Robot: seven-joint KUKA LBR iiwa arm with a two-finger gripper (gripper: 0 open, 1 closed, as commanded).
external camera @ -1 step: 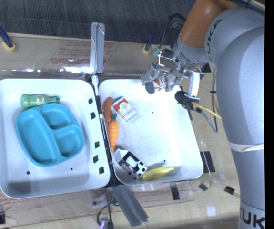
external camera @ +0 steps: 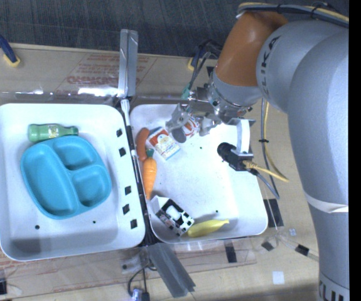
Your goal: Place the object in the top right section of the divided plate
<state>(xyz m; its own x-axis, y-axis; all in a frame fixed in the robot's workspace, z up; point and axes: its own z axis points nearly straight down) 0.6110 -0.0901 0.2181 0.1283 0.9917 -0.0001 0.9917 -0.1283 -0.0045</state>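
Observation:
The blue divided plate (external camera: 64,177) lies in the left bin (external camera: 10,231), with one large section and two smaller ones on its right side. A green bottle (external camera: 51,131) lies on its side just above the plate. My gripper (external camera: 192,128) hangs over the upper part of the right bin (external camera: 246,215), open, its fingers (external camera: 177,129) spread wide. A small red-and-white patch shows between them; I cannot tell what it is. A red-and-white packet (external camera: 164,144) lies just below and left of the gripper.
An orange carrot (external camera: 149,174) and a reddish sausage (external camera: 142,142) lie along the right bin's left wall. A yellow banana (external camera: 206,227) and a black-and-white item (external camera: 174,216) sit at its near edge. The arm's bulk covers the bin's right side.

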